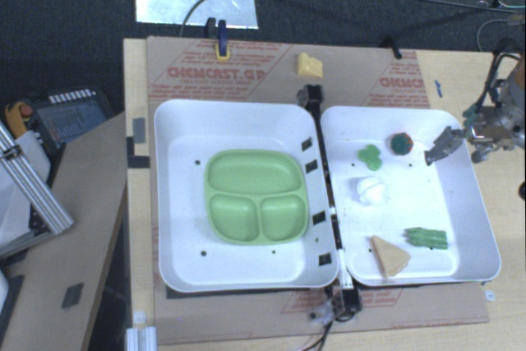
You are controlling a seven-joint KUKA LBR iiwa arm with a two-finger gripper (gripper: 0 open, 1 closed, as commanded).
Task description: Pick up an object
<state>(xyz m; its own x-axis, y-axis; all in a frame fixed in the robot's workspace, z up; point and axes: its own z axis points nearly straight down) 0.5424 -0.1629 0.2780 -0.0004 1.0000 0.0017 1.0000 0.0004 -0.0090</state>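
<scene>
Camera view. Left shallow white bin (173,177): one light green three-compartment plastic tray (255,195).

Right shallow white bin (468,210): light green blob (370,154), dark green-and-red ball (401,143), white lump (371,191), green ridged piece (426,237), tan wedge (389,256).

Grey two-finger gripper (436,147): over the bin's right rim, near the ball, holding nothing; finger state cannot be told.
</scene>
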